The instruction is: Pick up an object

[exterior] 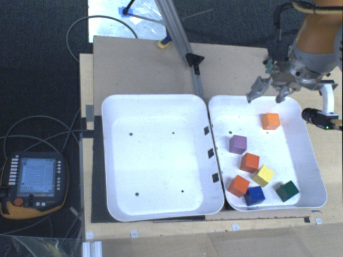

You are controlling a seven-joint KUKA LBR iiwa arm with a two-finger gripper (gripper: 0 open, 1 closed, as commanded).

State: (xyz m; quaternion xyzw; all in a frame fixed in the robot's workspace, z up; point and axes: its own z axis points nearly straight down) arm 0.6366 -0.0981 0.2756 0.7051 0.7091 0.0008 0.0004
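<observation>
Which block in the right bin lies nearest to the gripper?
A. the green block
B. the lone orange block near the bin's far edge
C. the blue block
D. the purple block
B: the gripper is above the far edge of the right bin, and the lone orange block lies just below it in the camera view, while the purple block, blue block and green block lie farther toward the near edge.

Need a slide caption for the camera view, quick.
Gripper open above the right bin's far edge; seven coloured blocks lie inside.
</observation>
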